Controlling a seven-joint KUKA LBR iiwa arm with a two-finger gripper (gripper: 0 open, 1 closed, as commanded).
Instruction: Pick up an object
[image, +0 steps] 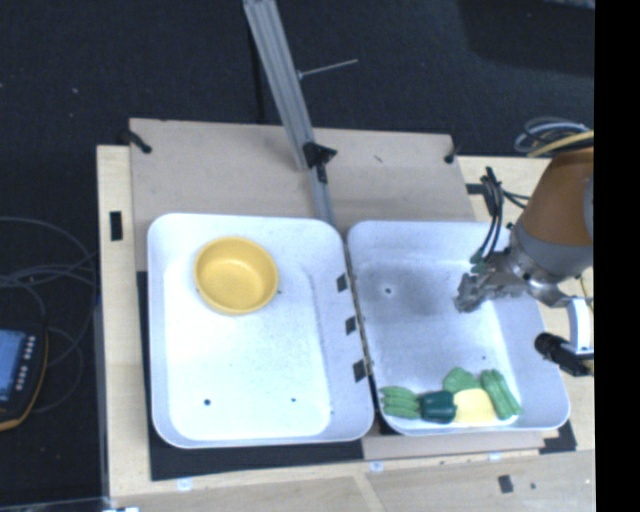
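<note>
My gripper (470, 297) hangs over the right side of the right bin (420, 260), its dark tip pointing down and left. A cluster of small objects lies along that bin's near edge: a green piece (399, 401), a dark teal piece (437, 406), a yellow piece (475, 405) and a green ribbed piece (499, 392), with another green piece (459, 379) behind them. The gripper stands well above and behind this cluster, apart from it. A yellow bowl (236, 274) sits in the far left part of the left bin (250, 400).
A grey metal pole (290, 90) slants down from the top to the gap between the bins. The orange wrist band (560, 205) and cables sit at the right edge. A device with a blue screen (15, 370) lies off the bench at the left.
</note>
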